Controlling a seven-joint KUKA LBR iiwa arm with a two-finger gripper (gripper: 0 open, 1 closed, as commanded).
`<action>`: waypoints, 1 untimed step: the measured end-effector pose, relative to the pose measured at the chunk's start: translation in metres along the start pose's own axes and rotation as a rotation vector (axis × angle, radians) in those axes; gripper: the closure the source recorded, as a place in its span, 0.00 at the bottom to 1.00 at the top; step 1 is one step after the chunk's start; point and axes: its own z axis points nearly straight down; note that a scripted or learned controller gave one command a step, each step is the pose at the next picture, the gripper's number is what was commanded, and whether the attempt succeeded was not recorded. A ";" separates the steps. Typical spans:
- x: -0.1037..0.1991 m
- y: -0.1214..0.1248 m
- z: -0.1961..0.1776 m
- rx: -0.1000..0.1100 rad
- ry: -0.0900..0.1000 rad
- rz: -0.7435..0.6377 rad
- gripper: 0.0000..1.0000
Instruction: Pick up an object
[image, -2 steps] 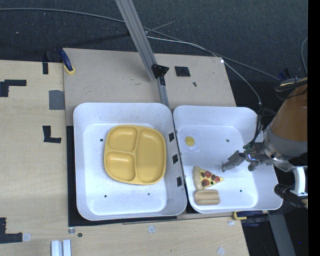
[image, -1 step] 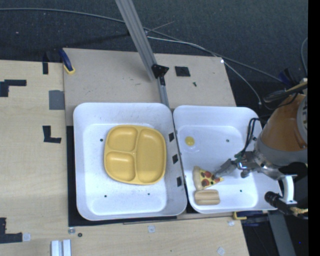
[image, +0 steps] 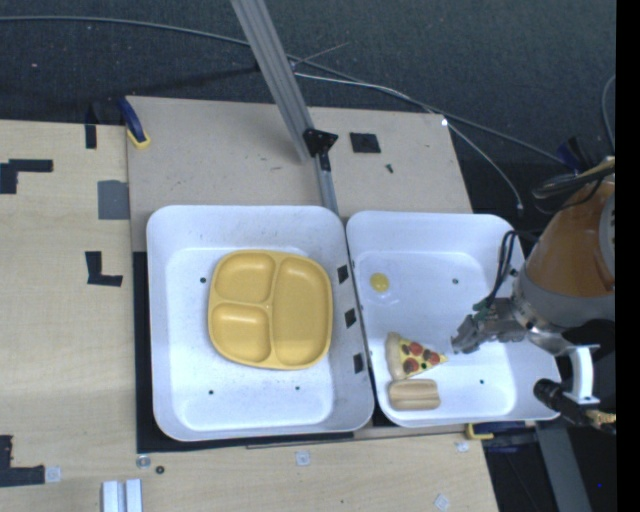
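Toy food in the right bin (image: 470, 240), gripper (image: 468, 338) low above its floor

Wedge-shaped pizza slice (image: 412, 356) and smooth tan bun (image: 414, 395) lie just left of it; finger spread cannot be told.

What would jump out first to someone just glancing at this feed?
The big yellow divided plate in the middle of the left bin. Next, the grey and orange arm reaching into the right bin, its gripper low beside a toy pizza slice, with a toy hot dog bun just below.
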 end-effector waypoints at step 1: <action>0.005 0.009 -0.048 -0.007 -0.002 0.000 1.00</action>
